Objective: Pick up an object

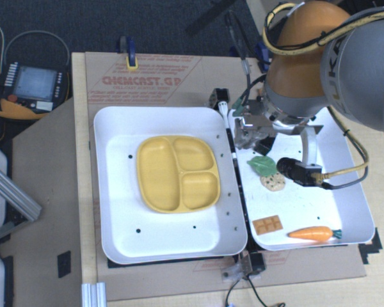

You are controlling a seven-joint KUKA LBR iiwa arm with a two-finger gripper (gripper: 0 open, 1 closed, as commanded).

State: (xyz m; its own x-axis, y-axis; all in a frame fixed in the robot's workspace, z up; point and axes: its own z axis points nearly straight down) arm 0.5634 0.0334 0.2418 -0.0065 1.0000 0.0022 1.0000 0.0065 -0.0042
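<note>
**Arm is over the right bin, nothing picked up yet**

I am looking down at the table and I see two white bins next to each other. The left bin (115, 190) has a yellow plate (178, 173) in it, the kind with three parts. Nothing lies on the plate.

The things I could pick are all in the right bin (352, 200). There is a green leaf (262, 165) near the wall between the bins. Just below the leaf sits a round cookie (272, 182). Farther down lies a small brown cracker (267, 224). Beside it, near the front edge, lies an orange carrot (312, 234). The leaf and cookie are close together. The cracker and carrot are apart from them.

My arm comes in from the right. Its big grey and orange body hangs over the top part of the right bin. The gripper (253, 133) is low at the top left of that bin, just above the leaf. I cannot tell if it is wide or narrow, because the wrist and cables hide it. I see nothing held in it.

So I think I am in the reaching step. The picking has not happened.

For the next move, I would aim at one thing and come straight down on it. The leaf is nearest, but it is flat and thin, so it may slip. The carrot looks easier to grab, since it is thicker and lies alone.
</note>
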